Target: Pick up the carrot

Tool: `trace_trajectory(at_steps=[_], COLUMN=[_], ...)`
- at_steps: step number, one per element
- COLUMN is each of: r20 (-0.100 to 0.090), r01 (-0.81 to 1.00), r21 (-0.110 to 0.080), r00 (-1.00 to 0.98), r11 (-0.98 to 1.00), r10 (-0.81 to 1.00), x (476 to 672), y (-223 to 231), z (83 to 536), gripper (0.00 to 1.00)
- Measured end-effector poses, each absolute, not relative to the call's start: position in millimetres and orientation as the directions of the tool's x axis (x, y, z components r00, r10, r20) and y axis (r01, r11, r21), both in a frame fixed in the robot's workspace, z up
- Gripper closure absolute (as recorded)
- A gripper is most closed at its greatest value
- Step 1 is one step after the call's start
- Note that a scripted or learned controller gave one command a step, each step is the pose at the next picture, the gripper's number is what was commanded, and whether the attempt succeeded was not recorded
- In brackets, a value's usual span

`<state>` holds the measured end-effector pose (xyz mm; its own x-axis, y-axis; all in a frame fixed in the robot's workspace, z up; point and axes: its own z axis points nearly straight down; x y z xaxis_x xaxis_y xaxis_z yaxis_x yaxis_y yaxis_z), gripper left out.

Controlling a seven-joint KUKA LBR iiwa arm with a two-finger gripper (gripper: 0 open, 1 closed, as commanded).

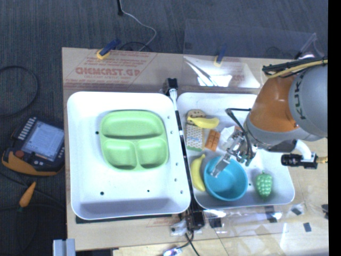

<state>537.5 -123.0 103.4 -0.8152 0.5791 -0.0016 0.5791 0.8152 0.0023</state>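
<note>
Red lettering on the brown board [112,68] at the worktop's far edge reads roughly "CHEMCAST GP", and "KU" can be read on the grey arm [311,103] just past its orange band.

The left bin [80,159] holds a green divided tray [133,138] with three compartments, nothing in them.

The right bin [282,193] is crowded. The carrot [212,140], a small orange piece, lies toward the bin's middle, just beside a pale grater-like block [194,137] on its left. A yellow banana [203,122] sits at the far side of those two, with a brown-and-cream toy [195,113] touching its far end. A second banana [197,172] curves along the bin's left wall, touching a blue bowl [228,180] at the near side. A green bumpy fruit [264,184] rests just right of the bowl.

The jaws [230,156] hang over the bowl's far rim, near the carrot but apart from it; whether they are spread or pressed together cannot be told.
</note>
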Motion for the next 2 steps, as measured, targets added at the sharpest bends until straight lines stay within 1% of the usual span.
trace_trajectory(at_steps=[1, 2], r20=[-0.006, -0.014], r01=[0.652, 0.662], r21=[0.000, 0.004], r00=[-0.758, -0.749], r11=[0.758, 0.750], r10=[0.652, 0.662], x=[579.9, 563.0], y=[-153, -108], z=[132, 92], gripper=[0.00, 0.00])
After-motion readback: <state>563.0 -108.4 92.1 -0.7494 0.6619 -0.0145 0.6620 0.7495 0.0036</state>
